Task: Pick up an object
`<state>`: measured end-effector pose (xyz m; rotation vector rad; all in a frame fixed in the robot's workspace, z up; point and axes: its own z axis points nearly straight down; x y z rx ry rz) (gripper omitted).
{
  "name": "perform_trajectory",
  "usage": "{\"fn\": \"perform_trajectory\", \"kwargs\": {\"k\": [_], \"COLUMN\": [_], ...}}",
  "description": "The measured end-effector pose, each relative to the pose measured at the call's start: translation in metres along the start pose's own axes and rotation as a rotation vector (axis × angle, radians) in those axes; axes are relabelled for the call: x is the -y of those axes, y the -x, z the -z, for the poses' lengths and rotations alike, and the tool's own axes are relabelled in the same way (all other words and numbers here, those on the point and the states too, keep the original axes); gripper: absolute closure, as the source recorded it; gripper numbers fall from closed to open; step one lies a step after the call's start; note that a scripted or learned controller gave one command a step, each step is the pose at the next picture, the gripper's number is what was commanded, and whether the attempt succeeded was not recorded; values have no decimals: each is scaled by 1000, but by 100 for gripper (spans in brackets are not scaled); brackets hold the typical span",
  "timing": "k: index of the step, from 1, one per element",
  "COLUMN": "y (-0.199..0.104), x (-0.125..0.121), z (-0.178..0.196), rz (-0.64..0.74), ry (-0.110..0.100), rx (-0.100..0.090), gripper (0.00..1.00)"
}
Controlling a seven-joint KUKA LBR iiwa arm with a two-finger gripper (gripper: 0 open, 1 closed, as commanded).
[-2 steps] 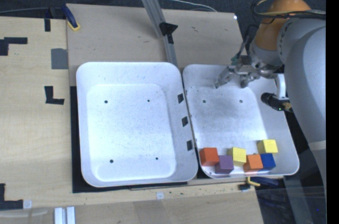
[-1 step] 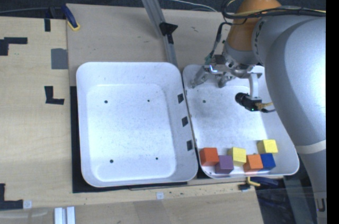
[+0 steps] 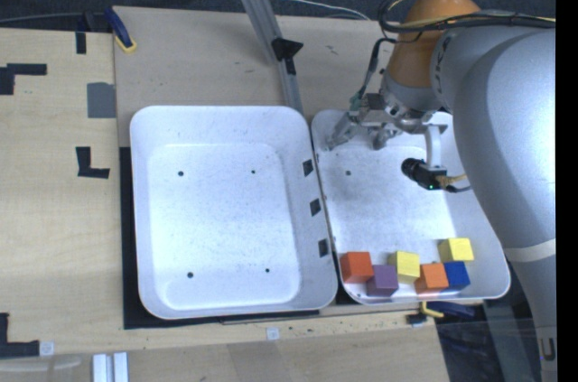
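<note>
The gripper (image 3: 348,134) hangs over the far end of the right bin (image 3: 388,200); can't tell its grip state. Colored blocks (image 3: 406,270) sit clustered along the near edge.

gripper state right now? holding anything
gripper: cannot be told; it sits over the far end of the right bin, with nothing seen in it. The blocks lie at the near end.

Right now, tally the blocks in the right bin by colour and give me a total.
Orange blocks: 2, one at the left of the cluster, one further right.
Yellow blocks: 2, one in the middle, one at the right.
Purple block: 1
Blue block: 1
Total: 6, all along the near edge of the right bin.
</note>
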<state>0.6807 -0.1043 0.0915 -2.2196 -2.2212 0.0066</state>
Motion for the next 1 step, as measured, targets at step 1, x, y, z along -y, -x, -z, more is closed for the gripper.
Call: {"fn": "perform_trajectory", "kwargs": {"k": [1], "y": [36], "x": [0], "z": [0], "rz": [-2], "ry": [-1], "rx": [-2], "gripper": [0]}}
